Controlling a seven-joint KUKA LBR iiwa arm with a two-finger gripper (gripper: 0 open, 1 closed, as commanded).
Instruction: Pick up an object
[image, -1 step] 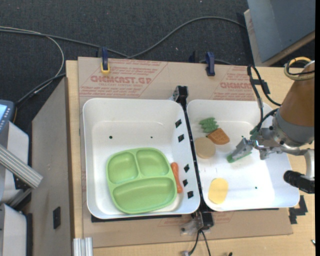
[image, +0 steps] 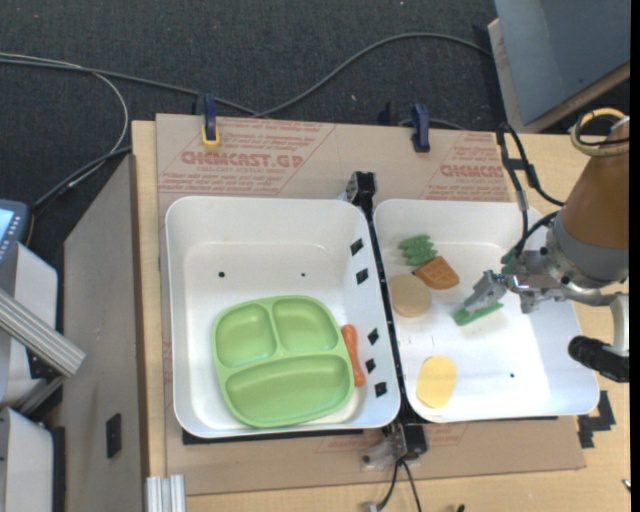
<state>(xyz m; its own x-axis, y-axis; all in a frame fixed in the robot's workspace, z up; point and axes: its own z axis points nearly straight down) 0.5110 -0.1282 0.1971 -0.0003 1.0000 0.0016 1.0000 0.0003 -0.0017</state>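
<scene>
- White plastic makes up both shallow bins: the left bin (image: 190, 300) and the right bin (image: 540, 380), sitting side by side on a cardboard sheet (image: 300, 150) clamped to the bench.
- In the left bin a green divided plate (image: 285, 360) lies flat, and an orange carrot-like piece (image: 352, 355) rests along the plate's right rim, touching it.
- The right bin holds small toy foods: a leafy green piece (image: 416, 246) near the back, an orange-brown wedge (image: 436, 273) just in front of it and touching a round tan disc (image: 409, 295), and a yellow oval piece (image: 437, 381) well apart near the front wall.
- A green flat strip (image: 478, 312) lies right at the tip of the gripper (image: 488, 293), which reaches in from the right on the grey arm with its orange band (image: 605, 200).
- The tool looks clenched low over that strip, but whether the strip is truly between its jaws I cannot tell; it may only lie beside or under them.
- Judged as the likely target, the green strip should be light, stiff and thin, probably smooth plastic that can slip; taking it across its narrow width near the middle seems safest.
- Its flatness against the bin floor is the risk: a closing grip could skid over it.
</scene>
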